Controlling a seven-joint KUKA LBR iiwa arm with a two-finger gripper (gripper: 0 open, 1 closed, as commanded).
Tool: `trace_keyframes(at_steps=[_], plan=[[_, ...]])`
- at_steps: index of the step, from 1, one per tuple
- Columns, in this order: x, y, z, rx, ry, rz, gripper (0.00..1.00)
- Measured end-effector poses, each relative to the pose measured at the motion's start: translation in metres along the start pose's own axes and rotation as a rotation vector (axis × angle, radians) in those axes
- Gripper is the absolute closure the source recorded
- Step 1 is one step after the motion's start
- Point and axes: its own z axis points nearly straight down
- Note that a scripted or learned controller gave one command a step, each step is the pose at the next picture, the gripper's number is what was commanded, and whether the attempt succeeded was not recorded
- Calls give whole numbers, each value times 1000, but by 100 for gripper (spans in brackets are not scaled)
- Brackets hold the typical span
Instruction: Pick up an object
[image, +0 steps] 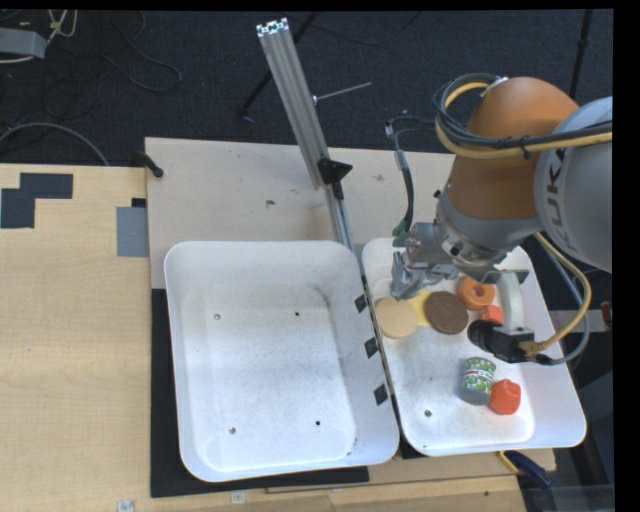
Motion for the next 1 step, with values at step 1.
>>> trace_keyframes(at_steps=[1], plan=[[46,-18,16,2,-1,-1,100]])
